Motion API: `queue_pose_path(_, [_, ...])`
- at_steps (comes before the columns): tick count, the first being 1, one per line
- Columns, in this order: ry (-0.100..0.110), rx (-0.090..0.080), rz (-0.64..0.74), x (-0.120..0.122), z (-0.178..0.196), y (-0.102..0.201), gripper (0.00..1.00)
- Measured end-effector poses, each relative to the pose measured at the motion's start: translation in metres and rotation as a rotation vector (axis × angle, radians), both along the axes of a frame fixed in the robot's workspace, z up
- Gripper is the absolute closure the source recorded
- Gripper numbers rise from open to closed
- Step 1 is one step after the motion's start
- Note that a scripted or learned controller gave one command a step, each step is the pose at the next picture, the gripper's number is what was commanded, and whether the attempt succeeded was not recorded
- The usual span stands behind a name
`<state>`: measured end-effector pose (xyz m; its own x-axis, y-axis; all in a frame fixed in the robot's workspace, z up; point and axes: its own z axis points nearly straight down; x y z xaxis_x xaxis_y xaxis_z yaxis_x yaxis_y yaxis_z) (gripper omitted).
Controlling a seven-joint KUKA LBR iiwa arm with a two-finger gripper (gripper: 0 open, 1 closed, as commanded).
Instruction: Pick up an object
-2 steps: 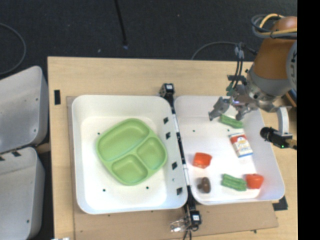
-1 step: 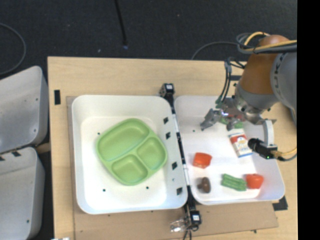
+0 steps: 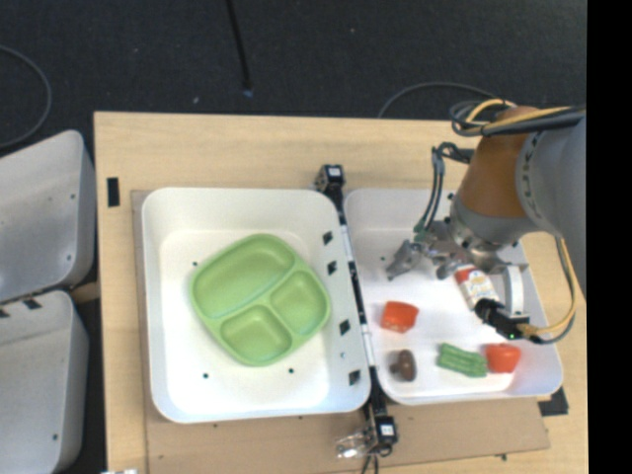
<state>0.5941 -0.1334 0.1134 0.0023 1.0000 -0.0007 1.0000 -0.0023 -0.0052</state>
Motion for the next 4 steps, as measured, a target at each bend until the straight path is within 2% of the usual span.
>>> queue_pose_path(1, [-0.004, -0.001, -0.003, 0.000, -0.013, -0.001, 0.00])
queue_pose_path(2, [-0.008, -0.001, -0.009, 0.001, -0.001, -0.002, 1.00])
queue_pose_path(3, [-0.013, -0.002, -0.005, 0.006, 0.062, -0.009, 1.00])
queue_pose_path(4, [-0.010, -0.001, 0.005, 0.003, 0.108, -0.006, 1.00])
